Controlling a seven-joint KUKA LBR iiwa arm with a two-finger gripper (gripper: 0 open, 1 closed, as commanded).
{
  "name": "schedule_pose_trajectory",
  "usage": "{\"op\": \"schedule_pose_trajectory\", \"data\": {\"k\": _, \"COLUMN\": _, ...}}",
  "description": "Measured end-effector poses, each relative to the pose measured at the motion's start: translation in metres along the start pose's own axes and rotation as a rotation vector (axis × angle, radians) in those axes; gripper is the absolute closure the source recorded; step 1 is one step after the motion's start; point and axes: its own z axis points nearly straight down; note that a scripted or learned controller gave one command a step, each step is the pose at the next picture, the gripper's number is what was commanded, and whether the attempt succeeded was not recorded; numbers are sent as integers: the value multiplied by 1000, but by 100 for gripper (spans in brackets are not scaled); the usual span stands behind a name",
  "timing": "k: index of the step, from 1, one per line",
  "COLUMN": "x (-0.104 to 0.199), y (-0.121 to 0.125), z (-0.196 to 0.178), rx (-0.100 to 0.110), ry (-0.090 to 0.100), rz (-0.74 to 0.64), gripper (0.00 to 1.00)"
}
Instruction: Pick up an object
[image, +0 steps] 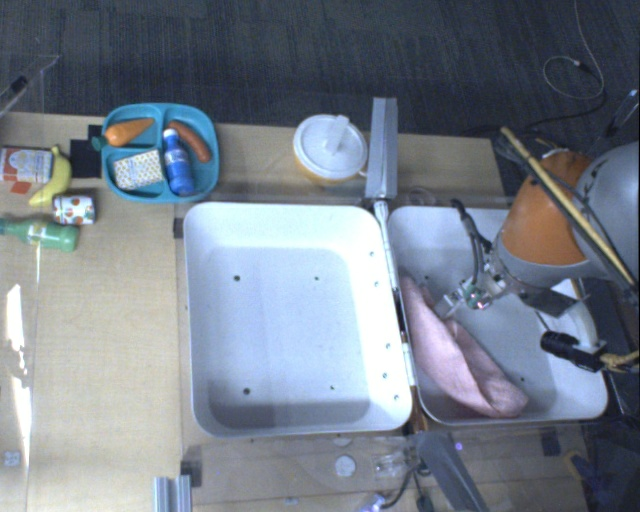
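Two bins side by side on the surface (100, 350): left bin (290, 320), right bin (560, 400), touching along a shared edge. A cloth (455, 355) lies in the right bin along its left wall, running toward the near side. Arm (560, 215) reaches in from the right over the right bin; pincer (470, 297) just above the cloth's far end. Behind the left bin, a lidded cup (330, 148). Far left: divided tray (160, 152) holding toy food, with a banana (52, 178), can (73, 209) and bottle (40, 233) beside it.

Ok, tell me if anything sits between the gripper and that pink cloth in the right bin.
Nothing visible does. The gripper sits low in the right bin, just beside the upper end of the pink cloth, with bare bin floor around it.
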Motion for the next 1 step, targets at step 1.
{"op": "schedule_pose_trajectory", "data": {"k": 1, "x": -9, "y": 10, "z": 1, "rx": 3, "ry": 2, "rz": 93, "gripper": 0}}
